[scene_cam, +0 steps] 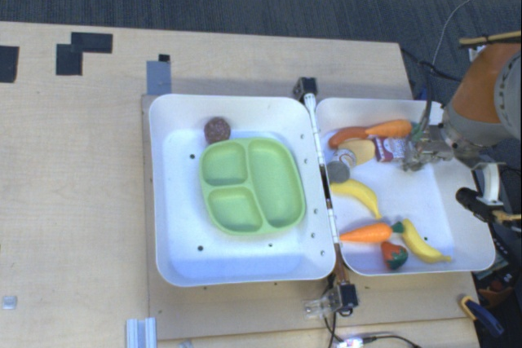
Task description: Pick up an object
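While end effector (418,156) hovers, orange carrot (367,234) lies tapered.

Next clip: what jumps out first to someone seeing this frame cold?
The green divided plate in the middle of the left bin, with a small brown round object just beyond its far-left corner. Then the right bin, crowded with toy food: two bananas, two carrots. The gripper hangs over its far right part.
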{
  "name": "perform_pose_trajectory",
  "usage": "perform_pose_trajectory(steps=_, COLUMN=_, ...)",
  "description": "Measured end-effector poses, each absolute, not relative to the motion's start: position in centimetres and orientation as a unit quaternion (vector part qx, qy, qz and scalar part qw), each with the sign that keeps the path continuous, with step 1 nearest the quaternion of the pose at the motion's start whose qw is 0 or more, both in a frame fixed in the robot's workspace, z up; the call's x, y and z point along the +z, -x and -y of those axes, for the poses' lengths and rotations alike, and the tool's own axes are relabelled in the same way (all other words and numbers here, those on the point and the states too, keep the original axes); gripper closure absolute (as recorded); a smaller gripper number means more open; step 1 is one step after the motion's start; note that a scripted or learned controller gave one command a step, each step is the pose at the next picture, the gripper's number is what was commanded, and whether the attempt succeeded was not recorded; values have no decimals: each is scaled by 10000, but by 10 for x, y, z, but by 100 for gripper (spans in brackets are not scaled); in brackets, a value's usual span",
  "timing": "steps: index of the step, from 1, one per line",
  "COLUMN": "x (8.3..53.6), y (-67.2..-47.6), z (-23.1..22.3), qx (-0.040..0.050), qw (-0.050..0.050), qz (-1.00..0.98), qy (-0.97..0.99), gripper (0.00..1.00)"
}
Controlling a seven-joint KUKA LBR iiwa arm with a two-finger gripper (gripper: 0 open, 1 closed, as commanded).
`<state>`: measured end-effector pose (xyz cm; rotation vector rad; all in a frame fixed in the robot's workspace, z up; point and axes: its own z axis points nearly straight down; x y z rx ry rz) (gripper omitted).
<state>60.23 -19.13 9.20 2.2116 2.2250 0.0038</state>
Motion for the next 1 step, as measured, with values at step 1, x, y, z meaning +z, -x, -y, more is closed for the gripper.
perform_pose_trajectory(steps=1, x=92, y=-602, z=191, qx=9, qw=16, qz=-7094, qy=-7048, gripper=0)
